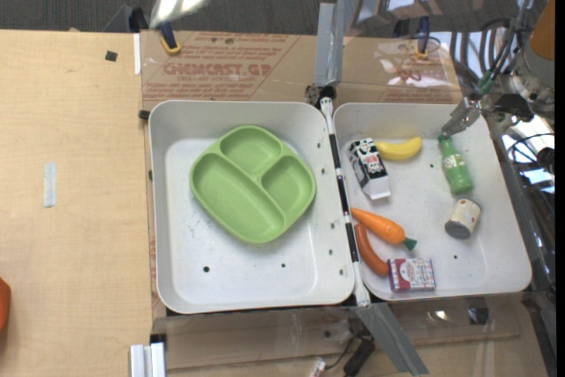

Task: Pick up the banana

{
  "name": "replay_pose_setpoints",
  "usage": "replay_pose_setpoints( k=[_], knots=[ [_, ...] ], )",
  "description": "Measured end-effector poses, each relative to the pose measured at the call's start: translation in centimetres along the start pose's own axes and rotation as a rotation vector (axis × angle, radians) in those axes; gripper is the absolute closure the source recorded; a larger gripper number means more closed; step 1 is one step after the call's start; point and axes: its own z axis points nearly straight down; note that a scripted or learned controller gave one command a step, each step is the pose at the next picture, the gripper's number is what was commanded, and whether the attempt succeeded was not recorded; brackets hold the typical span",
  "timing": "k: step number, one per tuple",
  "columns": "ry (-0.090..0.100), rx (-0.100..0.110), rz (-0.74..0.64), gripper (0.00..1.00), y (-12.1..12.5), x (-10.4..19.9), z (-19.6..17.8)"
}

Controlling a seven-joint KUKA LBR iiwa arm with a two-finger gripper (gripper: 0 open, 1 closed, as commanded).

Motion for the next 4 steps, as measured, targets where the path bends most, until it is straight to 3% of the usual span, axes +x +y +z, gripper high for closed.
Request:
replay_pose_setpoints(
  k=[1, 2, 4],
  knots=[
    [0.001, 0.000, -0.103, 0.00, 1.8, 4.8, 13.3],
    [-0.002, 0.002, 0.011, 0.00, 5.7, 7.9, 14.9],
    [0.001, 0.004, 0.237, 0.00, 4.2, 7.7, 15.0]
  ],
)
